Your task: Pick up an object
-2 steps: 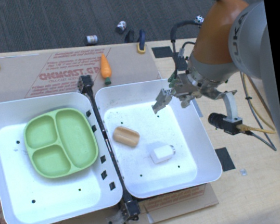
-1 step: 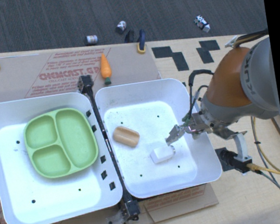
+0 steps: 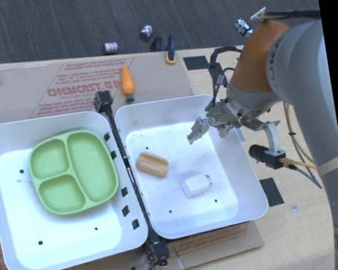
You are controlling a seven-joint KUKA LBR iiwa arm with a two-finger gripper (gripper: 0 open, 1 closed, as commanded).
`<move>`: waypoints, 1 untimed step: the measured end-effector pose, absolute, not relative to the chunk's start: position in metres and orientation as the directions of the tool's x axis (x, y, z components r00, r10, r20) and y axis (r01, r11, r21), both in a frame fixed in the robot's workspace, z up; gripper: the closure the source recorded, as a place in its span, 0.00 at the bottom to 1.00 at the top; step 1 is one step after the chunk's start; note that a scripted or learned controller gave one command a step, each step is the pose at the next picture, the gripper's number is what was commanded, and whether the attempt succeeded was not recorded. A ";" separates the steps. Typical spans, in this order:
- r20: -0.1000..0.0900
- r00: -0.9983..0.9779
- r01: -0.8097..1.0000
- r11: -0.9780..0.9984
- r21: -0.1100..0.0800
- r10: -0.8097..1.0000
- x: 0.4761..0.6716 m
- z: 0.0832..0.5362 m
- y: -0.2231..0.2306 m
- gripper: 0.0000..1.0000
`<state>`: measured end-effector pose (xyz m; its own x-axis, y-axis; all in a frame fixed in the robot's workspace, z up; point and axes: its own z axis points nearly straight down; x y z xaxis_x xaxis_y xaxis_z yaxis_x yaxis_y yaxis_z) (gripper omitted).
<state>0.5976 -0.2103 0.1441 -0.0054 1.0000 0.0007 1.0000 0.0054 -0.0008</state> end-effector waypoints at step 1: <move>0.003 -0.006 1.000 0.006 -0.005 1.000 0.476 0.092 -0.211 0.00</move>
